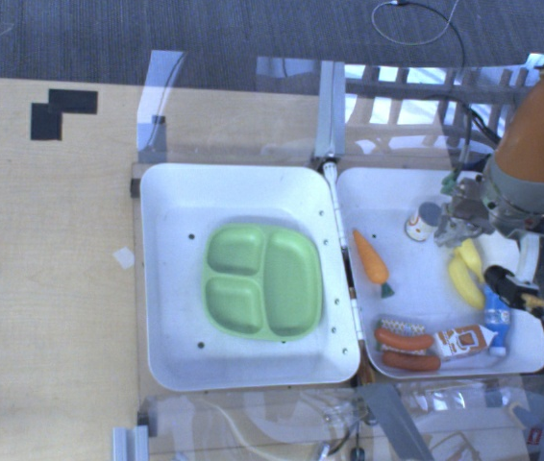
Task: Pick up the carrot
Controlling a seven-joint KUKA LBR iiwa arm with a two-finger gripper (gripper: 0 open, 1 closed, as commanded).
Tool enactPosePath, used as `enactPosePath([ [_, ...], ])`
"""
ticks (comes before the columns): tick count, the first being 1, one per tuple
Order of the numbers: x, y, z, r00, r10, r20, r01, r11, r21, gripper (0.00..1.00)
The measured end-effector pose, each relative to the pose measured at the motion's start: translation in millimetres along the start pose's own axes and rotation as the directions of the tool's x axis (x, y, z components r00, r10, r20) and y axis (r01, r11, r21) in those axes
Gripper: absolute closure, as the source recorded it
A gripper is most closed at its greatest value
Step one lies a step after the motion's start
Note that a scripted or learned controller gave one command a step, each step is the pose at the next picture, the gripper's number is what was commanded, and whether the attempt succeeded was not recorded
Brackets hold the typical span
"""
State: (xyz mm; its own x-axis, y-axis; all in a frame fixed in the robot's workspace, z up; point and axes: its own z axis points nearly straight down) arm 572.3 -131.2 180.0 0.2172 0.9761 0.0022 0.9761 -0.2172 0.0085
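your carrot (371, 257) lies untouched at the left edge of the right bin (402, 195) (beside the divider), well apart from the pincer (455, 221), whose state i cannot tell, so the whole pick remains.

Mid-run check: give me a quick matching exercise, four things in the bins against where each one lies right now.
Things:
1. carrot
2. green plate
3. banana
4. sausages

Places:
A. centre of the left bin
B. near edge of the right bin
C. right bin, close to the wall shared with the left bin
D. right bin, right part, just below the pincer

Pairs: 1-C, 2-A, 3-D, 4-B
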Motion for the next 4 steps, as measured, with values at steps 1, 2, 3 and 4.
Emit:
enactPosePath([
  [1, 27.4, -24.0, -57.3, 0.954, 0.301, 0.002, -0.301, 0.954, 0.003, 1.0],
  [2, 25.0, -87.5, -36.5, 0.859, 0.511, 0.006, -0.511, 0.859, 0.008, 1.0],
  [3, -51.9, -74.8, -40.8, 0.686, 0.727, 0.006, -0.727, 0.686, 0.001, 1.0],
  [4, -31.5, -79.3, 75.7, 0.667, 0.745, 0.008, -0.745, 0.667, 0.006, 1.0],
])
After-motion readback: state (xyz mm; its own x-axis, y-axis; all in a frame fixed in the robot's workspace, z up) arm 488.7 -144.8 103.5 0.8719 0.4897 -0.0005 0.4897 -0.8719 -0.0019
